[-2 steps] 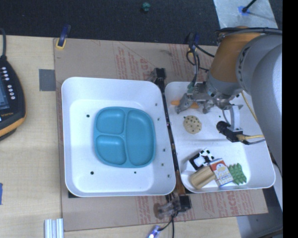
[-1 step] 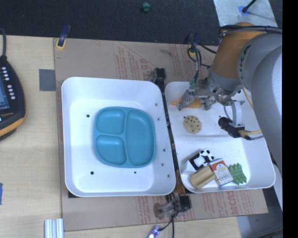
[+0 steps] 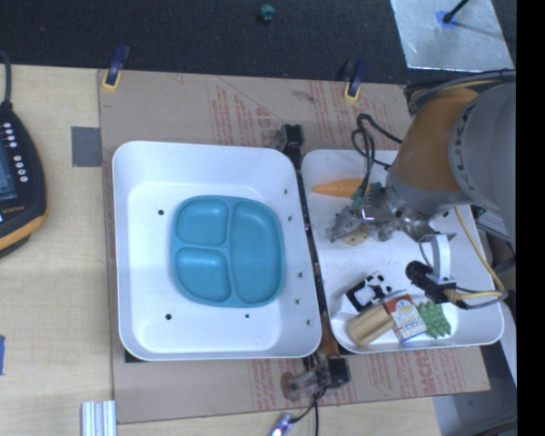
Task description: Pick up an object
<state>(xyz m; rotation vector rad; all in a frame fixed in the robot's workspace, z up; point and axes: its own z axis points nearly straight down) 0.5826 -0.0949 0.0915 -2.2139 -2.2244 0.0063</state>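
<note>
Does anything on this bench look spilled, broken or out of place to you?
Nothing looks spilled or broken. The blue divided plate lies flat in the left bin. In the right bin, small items are piled loosely against the near edge, and an orange carrot-like piece lies apart, by the far wall.

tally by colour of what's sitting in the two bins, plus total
Blue: 1, divided plate in the left bin
Orange: 1, carrot-like piece in the right bin
Black and white: 1, small item
Tan: 1, cylinder
Red and white: 1, small pack
Green: 1, block
Total: 6. Anything under the gripper can't be counted.
</note>
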